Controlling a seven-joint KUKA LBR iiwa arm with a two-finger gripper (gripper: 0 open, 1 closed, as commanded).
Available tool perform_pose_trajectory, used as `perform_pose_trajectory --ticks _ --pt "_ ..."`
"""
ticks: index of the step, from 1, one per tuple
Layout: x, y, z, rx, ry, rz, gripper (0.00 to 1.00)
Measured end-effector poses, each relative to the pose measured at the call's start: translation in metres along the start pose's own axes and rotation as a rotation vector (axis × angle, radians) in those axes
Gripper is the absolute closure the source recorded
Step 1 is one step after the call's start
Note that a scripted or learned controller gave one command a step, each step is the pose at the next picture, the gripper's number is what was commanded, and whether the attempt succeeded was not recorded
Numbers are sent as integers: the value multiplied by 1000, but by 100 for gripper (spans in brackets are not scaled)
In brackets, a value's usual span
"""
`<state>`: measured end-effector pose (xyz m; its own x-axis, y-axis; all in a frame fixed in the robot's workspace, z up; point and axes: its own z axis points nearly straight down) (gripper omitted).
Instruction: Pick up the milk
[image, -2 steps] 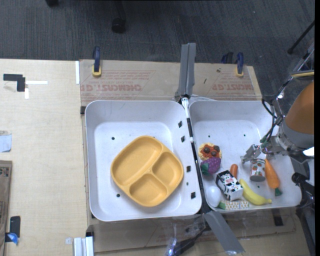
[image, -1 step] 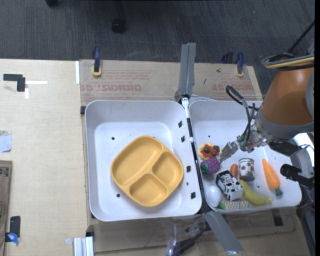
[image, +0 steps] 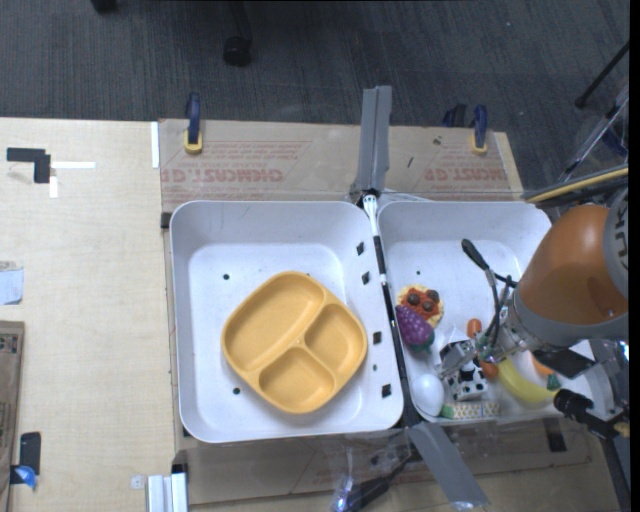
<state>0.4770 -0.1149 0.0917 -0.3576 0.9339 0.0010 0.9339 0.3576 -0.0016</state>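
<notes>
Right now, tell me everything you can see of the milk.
The milk is a small toy carton, white with black cow patches. It lies low in the right bin, near the front wall, beside a white egg and a banana, with a purple grape bunch just behind. The gripper sits right over it, hiding its top, so its tilt and any contact are unclear.

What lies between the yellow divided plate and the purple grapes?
In the camera view, the two bins' adjoining white walls stand between the yellow divided plate and the purple grapes; otherwise only bare white bin floor.
</notes>
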Motion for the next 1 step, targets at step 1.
perform_pose_trajectory --ticks 1 --pt "0 28 0 -1 -1 -14 0"
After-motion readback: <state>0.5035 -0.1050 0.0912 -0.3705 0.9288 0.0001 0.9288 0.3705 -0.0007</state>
